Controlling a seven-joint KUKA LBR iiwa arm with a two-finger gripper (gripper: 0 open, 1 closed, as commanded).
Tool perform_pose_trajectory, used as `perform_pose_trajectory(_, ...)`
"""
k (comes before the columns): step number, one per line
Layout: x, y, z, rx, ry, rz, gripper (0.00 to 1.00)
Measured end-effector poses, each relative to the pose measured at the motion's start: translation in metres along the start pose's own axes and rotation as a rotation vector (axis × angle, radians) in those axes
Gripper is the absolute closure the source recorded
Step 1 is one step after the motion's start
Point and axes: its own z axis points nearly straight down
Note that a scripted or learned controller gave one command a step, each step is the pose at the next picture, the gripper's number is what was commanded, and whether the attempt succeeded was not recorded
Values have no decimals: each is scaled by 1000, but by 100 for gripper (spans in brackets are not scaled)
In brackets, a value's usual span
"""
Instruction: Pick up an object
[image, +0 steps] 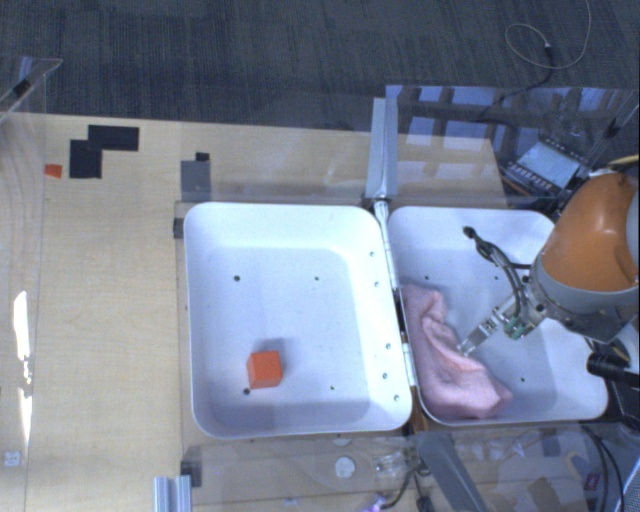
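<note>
Cloth (447, 357), pink and crumpled, lies in the right bin (560, 405) against its left wall, running from mid-height down to the near-left corner. From my seat the tool (468, 346) sits right at the cloth's right edge, about halfway along it, and looks to be touching the fabric. Its fingers are too small and too close to the folds for me to read, so I cannot tell whether it is wide, narrow or holding anything. I see no cloth lifted off the bin floor. The arm (590, 255) comes in from the right, its orange band above the right side of that bin, with the grey wrist angled down and to the left toward the cloth.

In the left bin (210, 300) an orange block (265, 369) rests on the floor toward the near-left part, well apart from the walls. Both bins sit side by side on the bench (100, 330), touching along their shared edge.
</note>
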Motion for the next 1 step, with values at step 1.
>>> perform_pose_trajectory(1, 37, 17, 11, 1, 2, 59, 0)
